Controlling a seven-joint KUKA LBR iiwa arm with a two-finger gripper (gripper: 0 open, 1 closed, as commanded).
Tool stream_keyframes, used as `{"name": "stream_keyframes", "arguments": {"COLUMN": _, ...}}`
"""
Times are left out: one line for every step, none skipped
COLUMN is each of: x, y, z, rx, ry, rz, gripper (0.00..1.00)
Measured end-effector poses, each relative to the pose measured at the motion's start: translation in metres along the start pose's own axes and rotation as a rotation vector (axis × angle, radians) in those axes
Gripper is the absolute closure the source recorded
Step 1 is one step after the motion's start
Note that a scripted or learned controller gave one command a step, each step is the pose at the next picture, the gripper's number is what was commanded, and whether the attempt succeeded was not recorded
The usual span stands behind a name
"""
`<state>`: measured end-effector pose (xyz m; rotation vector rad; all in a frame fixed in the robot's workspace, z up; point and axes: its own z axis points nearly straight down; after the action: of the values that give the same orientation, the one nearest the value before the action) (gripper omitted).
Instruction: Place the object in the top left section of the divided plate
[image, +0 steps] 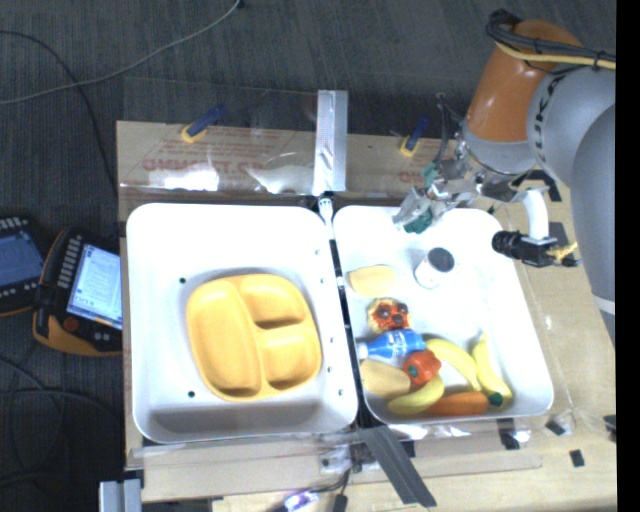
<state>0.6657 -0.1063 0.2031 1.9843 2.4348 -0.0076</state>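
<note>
A yellow divided plate (253, 333) lies in the left bin (160, 240); its three sections hold nothing. My gripper (420, 214) hangs over the back edge of the right bin (520, 330), fingers pointing down and to the left, with nothing visible between them. Below it in the right bin lie a pale yellow block (371, 279), a small white and black round piece (435, 264), an orange and black toy (389, 316), a blue item (392, 346), a red pepper (423, 366), bananas (470, 365), a carrot (462, 404) and a tan potato-like piece (382, 378).
The raised wall between the two bins (340, 310) runs down the middle. A grey post (331, 140) stands at the back centre. A teach pendant (85, 292) lies on the floor to the left. The arm's orange band (510, 90) is at the upper right.
</note>
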Motion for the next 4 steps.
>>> {"name": "stream_keyframes", "arguments": {"x": 0.091, "y": -0.105, "z": -0.005, "rx": 0.000, "ry": 0.004, "rz": 0.013, "gripper": 1.00}}
{"name": "stream_keyframes", "arguments": {"x": 0.151, "y": -0.036, "z": 0.021, "rx": 0.001, "ry": 0.004, "rz": 0.094, "gripper": 1.00}}
{"name": "stream_keyframes", "arguments": {"x": 0.151, "y": -0.036, "z": 0.020, "rx": 0.001, "ry": 0.004, "rz": 0.095, "gripper": 0.00}}
{"name": "stream_keyframes", "arguments": {"x": 0.151, "y": -0.037, "z": 0.012, "rx": 0.004, "ry": 0.005, "rz": 0.093, "gripper": 1.00}}
